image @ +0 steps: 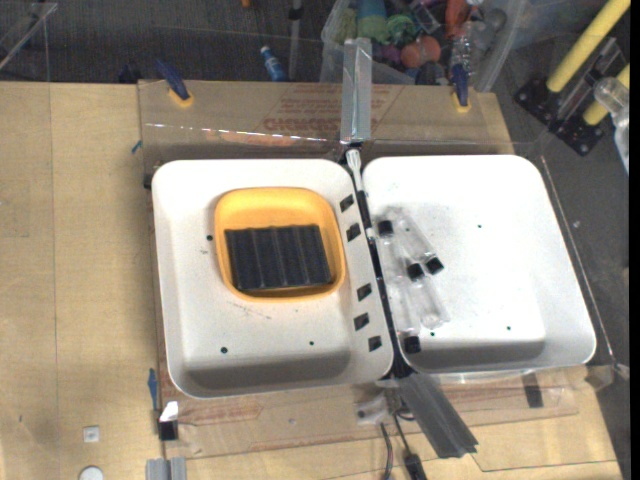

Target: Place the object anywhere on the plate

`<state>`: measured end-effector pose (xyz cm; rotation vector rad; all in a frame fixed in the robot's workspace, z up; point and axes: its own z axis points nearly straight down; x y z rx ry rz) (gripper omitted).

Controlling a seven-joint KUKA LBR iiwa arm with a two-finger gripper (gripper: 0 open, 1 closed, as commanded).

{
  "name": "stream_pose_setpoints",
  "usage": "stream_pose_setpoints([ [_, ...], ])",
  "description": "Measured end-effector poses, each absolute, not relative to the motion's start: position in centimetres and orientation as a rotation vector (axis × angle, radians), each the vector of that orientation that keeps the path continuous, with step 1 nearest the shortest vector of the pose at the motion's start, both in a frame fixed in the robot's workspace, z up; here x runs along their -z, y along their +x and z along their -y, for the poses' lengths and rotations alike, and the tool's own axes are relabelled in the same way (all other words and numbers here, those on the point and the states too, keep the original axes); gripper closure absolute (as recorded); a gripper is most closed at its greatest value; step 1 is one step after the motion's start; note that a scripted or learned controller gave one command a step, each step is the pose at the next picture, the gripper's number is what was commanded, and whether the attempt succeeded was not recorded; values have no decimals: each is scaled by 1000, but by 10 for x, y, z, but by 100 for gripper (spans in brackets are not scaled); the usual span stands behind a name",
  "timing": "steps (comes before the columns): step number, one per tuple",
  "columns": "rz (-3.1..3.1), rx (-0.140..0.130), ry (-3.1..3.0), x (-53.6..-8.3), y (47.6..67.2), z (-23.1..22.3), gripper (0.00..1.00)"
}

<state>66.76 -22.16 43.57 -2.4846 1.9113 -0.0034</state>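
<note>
Left bin (250, 343) holds your orange plate (275, 200), dark ridged block (278, 256) on it, long axis crosswise; claw state: can't tell.

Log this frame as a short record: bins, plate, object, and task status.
left bin: holds the orange plate
object: dark ribbed rectangular block, lying flat on the plate
right bin: clear plastic pieces with black ends, near the divider
divider: between the bins, black tabs along it
task status: object rests on the plate
</note>
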Motion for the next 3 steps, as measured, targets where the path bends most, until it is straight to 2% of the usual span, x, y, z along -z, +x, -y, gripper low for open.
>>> stream_pose_setpoints([
  [3,-1027,5,-2964,-435,668,207,100],
])
